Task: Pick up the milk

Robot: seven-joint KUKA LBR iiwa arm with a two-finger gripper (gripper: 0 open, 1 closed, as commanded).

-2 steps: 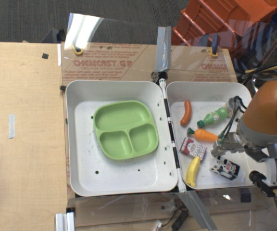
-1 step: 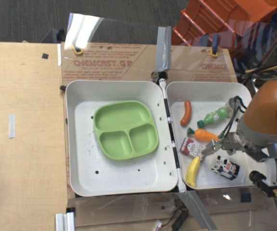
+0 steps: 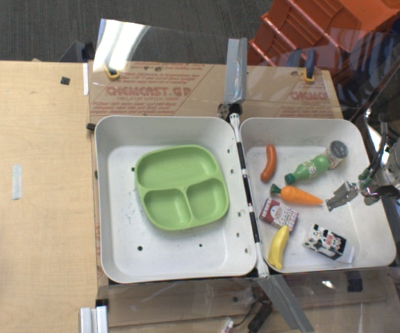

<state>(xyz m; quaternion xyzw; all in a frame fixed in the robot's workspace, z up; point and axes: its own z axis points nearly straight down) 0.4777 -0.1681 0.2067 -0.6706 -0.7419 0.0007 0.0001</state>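
The milk carton [image 3: 327, 242], white with black cow patches and a red mark, lies flat near the front right corner of my right bin [image 3: 367, 134]. Its long axis runs slantwise, from upper left down to lower right in the camera view. My pincer [image 3: 356, 191] hangs over the right side of that same bin, above the carton and a little to its right, so the carton lies toward the front edge and slightly left of me. I cannot tell whether the pincer is apart or together; nothing sits in it that I can see. The carrot [image 3: 300, 195] lies just left of me at about my level, and the red box [image 3: 279, 214] and banana [image 3: 278, 245] sit left of the carton, apart from it. I judge the coming move is a short shift toward the front, with my wrist turned to close across the carton's narrow width.
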